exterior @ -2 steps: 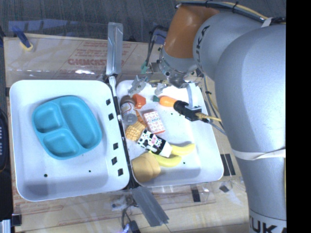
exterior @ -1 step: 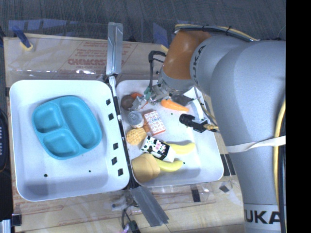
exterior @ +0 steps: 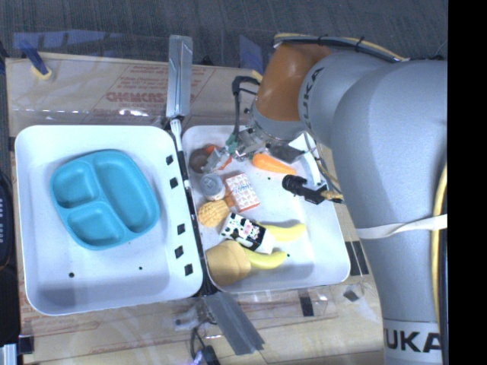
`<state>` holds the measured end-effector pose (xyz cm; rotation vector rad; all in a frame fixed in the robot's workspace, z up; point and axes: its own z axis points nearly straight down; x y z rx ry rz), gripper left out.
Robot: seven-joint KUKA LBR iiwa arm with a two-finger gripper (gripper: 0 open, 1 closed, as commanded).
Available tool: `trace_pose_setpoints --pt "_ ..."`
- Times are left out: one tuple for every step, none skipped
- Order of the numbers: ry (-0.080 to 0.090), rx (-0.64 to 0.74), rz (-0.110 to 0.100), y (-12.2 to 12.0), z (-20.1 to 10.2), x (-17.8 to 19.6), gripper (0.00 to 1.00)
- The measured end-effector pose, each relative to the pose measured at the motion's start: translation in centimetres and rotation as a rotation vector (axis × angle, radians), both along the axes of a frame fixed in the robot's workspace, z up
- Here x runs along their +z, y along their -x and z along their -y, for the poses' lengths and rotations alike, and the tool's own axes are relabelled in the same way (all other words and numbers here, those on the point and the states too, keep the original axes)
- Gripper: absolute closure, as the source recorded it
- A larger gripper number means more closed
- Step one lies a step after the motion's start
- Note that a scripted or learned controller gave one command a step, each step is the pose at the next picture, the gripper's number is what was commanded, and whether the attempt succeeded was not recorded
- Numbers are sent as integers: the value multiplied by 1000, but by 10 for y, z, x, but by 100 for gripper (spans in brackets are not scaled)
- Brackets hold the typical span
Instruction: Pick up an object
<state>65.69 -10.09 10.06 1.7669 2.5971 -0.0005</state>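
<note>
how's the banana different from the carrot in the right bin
Colour: the banana is yellow, the carrot orange. Shape: the banana is curved and longer, the carrot straighter, shorter and tapered. Place: the banana lies toward the near end of the right bin, beside a black-and-white spotted toy; the carrot lies at the far end, close to the gripper. Both lie flat in the same bin.

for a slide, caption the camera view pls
Arm's pincer low in the right bin by a carrot; blue tray in the left.
</note>
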Motion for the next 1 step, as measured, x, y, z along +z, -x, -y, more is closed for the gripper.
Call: trace_pose_setpoints --pt "2 4 -2 0 0 10 100"
